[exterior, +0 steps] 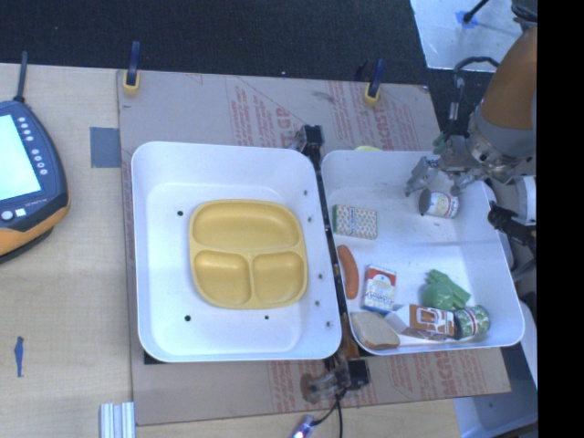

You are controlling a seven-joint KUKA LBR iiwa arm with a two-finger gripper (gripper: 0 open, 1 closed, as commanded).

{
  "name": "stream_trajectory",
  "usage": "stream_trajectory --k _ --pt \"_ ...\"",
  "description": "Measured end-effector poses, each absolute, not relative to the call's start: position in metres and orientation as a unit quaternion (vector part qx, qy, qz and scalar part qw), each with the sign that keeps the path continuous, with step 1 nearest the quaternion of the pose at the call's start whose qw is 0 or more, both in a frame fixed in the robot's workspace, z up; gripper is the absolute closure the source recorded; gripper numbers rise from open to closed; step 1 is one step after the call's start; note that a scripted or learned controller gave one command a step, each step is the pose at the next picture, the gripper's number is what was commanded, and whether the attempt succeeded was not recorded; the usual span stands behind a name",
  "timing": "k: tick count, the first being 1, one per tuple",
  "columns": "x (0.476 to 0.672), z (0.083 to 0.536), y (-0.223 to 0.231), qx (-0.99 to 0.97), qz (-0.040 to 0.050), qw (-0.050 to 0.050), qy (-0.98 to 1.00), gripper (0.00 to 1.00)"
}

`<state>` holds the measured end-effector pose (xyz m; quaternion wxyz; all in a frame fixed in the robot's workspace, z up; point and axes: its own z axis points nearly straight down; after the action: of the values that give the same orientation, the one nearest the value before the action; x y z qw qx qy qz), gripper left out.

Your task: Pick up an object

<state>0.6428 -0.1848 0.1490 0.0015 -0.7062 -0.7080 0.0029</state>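
Small can lies on its side, long axis left-right, beneath spread jaws in right white bin; wooden table.

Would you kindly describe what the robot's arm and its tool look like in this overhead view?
The arm enters at the right edge as a rounded body with a broad orange band above a grey wrist section. Dark cables loop beside it. Below the wrist sits the tool, a compact assembly of pale grey metal with darker parts, ending in thin metallic prongs that spread outward. No lettering or markings are legible on it.
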Motion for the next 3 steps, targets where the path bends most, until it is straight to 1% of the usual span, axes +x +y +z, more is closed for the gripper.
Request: stream_trajectory --k 1,2,3 --pt "0.656 0.116 -0.198 -0.705 0.0022 0.000 -0.709 0.00" --pt "0.568 0.098 -0.192 -0.705 0.0024 0.002 -0.709 0.00" --pt "0.648 0.114 -0.157 -0.708 0.0121 0.021 -0.706 0.00"
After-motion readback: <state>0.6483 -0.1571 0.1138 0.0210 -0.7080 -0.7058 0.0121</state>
